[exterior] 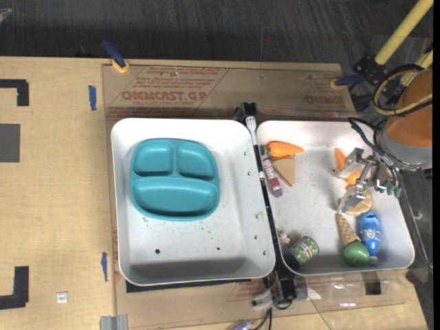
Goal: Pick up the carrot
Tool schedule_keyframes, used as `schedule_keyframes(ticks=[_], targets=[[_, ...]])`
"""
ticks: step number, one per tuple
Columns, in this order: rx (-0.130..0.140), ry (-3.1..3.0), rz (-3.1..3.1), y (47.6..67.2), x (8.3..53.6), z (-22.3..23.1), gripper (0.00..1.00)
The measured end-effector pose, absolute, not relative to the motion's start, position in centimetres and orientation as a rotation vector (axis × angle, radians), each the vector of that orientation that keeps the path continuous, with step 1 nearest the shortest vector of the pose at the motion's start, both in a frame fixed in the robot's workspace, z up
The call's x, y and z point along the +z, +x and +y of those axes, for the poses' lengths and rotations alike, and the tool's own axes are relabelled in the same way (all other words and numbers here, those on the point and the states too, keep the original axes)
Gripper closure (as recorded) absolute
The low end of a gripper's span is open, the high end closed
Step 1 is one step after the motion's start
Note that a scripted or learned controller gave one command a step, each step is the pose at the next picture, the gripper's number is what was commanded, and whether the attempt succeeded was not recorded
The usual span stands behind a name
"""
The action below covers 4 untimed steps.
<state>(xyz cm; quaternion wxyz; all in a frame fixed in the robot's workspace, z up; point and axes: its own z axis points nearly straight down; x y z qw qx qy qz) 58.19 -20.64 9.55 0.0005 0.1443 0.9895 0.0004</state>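
lowest in the right bin (323,137) sit a green can (303,249) and a green fruit (356,254), with a blue bottle (370,232) and a cone (347,228) just above them. the carrot (284,148) lies at that bin's upper left corner, beside a tan wedge (284,169), well apart from the gripper (360,179). that gripper hangs over the bin's right side with its fingers spread and a small orange piece (353,177) between them, while the teal plate (174,178) sits in the left bin (189,253).

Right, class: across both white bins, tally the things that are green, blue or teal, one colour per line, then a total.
Green: 2 (green round fruit, green tin can)
Blue: 1 (blue plastic bottle)
Teal: 1 (teal divided plastic plate)
Total: 4
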Motion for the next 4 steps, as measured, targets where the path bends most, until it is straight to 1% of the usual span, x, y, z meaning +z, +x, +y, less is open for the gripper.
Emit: schedule_keyframes(ticks=[1,2,3,4], targets=[[-0.003,0.444,3.095,58.7,11.0,-20.5,1.0],[-0.002,0.444,3.097,58.7,11.0,-20.5,0.0],[0.014,0.93,2.99,55.4,8.9,-21.7,0.0],[0.009,0.925,2.981,55.7,10.2,-21.8,1.0]])
